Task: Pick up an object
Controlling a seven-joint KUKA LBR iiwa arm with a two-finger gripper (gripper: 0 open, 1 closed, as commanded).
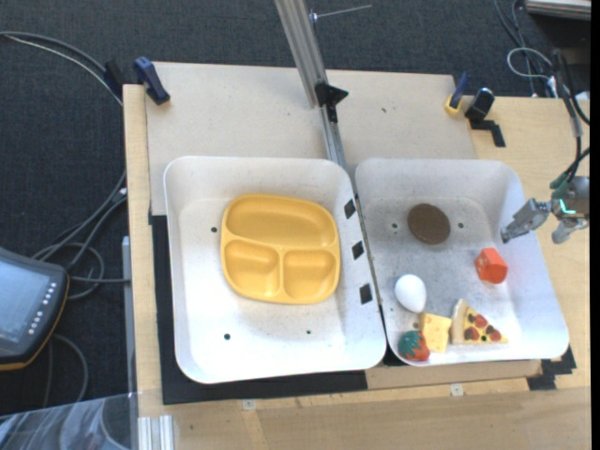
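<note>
Approach stage of a pick, gripper [542, 219] empty at the right bin's [525, 190] three-o'clock rim.
Fingers look spread apart with nothing between them. Nearest candidate, an orange block [490, 265], lies just inside at about seven o'clock from the gripper; brown disc [429, 223], white egg [410, 292] and pizza slice [476, 326] sit farther in. Next move likely requires travelling inward, centring above one object, then descending.

We see a robotics lab: a plywood bench [244, 101] clamped at its corners, loose cables [56, 50] on dark carpet, and a teach pendant [26, 309].
</note>
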